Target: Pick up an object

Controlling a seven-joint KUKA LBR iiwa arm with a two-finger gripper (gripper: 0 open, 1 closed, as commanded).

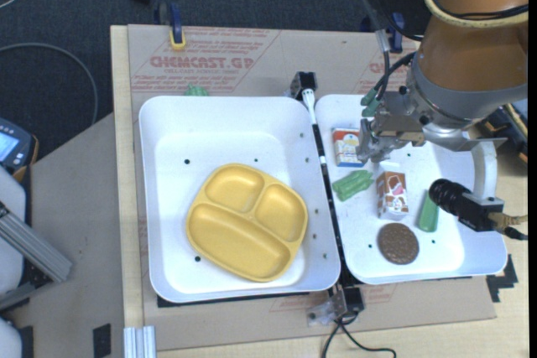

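Presently we find the task not yet accomplished: nothing is lifted, and every item lies on a bin floor. The gripper (373, 151) sits low over the right bin (362, 251), toward its far edge and nearer the side it shares with the left bin (168, 126). The grey wrist housing covers its lower end from this angle, so we cannot tell whether the pincer is spread, pressed together, or pinching anything, and we record no grasp. The likeliest target, in our judgement, is the small red-and-white carton (345, 147), which lies flat just beside the gripper, between it and the shared edge. Whether the two touch we cannot determine. Also in the right bin we note a green wedge-shaped piece (352, 184) just nearer than that carton, a second carton (392, 194) about mid-bin, a green cylinder (429, 215) toward the right edge, and a brown disc (398, 244) close to the near edge. The left bin carries a yellow divided plate (247, 220) at its middle, well apart from the gripper. We assess the approach as largely made, with the gripper low and near its target. What is left, as far as we can see, is to secure a hold on one item and raise it clear of the bin floor.
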